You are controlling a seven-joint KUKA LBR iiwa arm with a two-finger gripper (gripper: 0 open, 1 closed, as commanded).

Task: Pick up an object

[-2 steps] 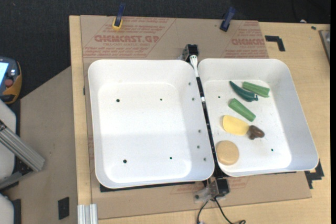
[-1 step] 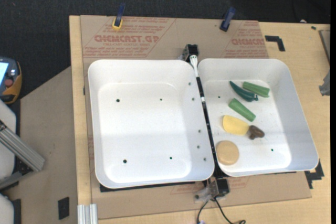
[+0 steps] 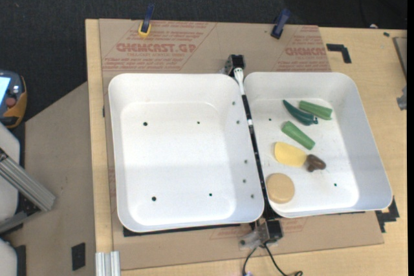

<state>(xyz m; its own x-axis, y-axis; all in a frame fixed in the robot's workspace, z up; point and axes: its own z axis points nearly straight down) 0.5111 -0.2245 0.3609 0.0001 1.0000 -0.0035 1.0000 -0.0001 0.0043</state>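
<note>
Crowding the right bin (image 3: pixel 365 132) are green pieces (image 3: pixel 315 110), a yellow lump (image 3: pixel 288 154) and a tan disc (image 3: pixel 281 187).

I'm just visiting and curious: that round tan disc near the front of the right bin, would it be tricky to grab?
Probably a little. The tan disc lies flat and low, so jaws may struggle to get around its edge. Its surface looks smooth, so it might slide when pushed. Lying flat, it seems unlikely to roll.

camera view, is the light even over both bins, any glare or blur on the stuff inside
Camera view: light is uneven, the left bin has a brighter band across its lower floor and a greyer upper part; the right bin shows no hard glare; the green pieces, yellow piece and tan disc look slightly soft.
</note>
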